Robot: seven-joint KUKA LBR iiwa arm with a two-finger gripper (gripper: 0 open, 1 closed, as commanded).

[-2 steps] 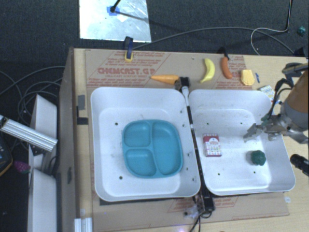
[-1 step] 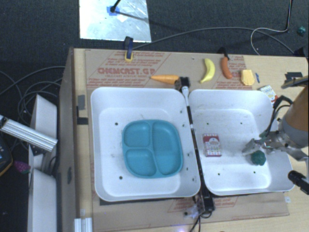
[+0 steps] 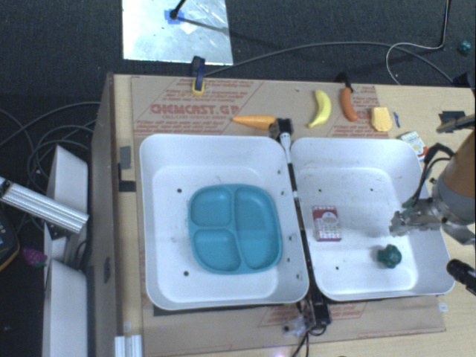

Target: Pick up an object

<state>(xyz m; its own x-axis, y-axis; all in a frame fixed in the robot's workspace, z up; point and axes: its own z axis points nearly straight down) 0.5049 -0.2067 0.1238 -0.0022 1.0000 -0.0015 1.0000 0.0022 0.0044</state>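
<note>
Arm (image 3: 455, 188) cut off at right edge, jaws' state unclear, just above the green object (image 3: 387, 256).

red-white box (image 3: 326, 224), green lump (image 3: 387, 256), right bin (image 3: 357, 155)

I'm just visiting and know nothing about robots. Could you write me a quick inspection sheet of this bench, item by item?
Surface: a bench with printed brown board, bearing two shallow white bins side by side.
Job's things: the right bin holds a small red and white packet and a dark green lump, lying apart.
Clutter: a blue divided plate lies in the left bin; a carrot, banana, sausage and yellow piece lie behind the bins.
Gripper: the gripper is over the right bin's right side, above the green lump.
Cables: a cable runs across the dark floor behind.
Surroundings: a shiny metal sheet on the floor.
</note>
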